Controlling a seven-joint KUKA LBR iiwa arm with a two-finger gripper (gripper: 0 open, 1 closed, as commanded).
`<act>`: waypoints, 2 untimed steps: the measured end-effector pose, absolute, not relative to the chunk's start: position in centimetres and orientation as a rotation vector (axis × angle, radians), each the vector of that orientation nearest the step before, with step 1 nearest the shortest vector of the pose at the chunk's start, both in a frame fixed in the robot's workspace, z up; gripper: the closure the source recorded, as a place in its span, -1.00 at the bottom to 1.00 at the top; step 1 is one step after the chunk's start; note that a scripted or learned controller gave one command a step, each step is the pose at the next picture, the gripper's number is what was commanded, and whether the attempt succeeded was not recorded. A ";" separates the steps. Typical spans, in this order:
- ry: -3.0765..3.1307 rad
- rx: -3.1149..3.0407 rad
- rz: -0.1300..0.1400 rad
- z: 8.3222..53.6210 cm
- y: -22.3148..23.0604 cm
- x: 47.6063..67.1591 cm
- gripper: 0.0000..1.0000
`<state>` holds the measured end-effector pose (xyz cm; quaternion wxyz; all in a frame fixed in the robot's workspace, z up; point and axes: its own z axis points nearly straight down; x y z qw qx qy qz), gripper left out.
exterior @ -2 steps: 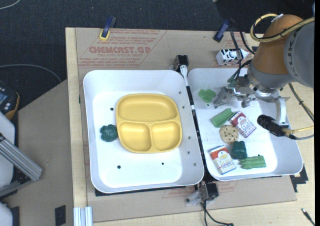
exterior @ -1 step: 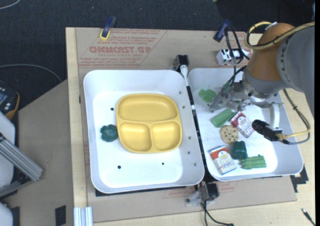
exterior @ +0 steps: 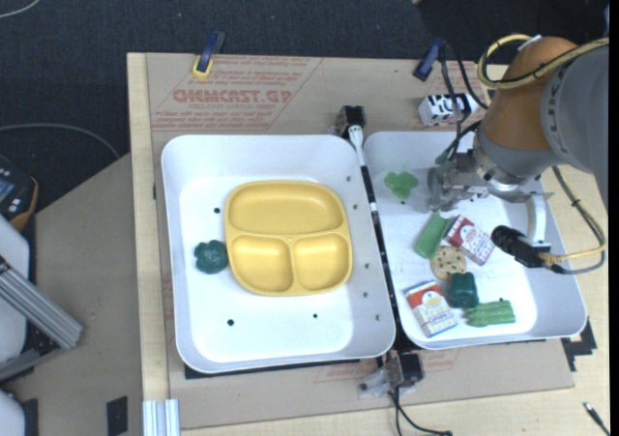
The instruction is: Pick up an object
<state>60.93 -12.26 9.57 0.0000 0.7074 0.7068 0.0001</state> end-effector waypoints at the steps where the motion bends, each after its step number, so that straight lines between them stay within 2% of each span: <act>1: 2.218 2.216 0.006 15.8 -12.0 61.6 1.00; 2: 2.218 2.218 0.004 21.0 -12.2 60.7 1.00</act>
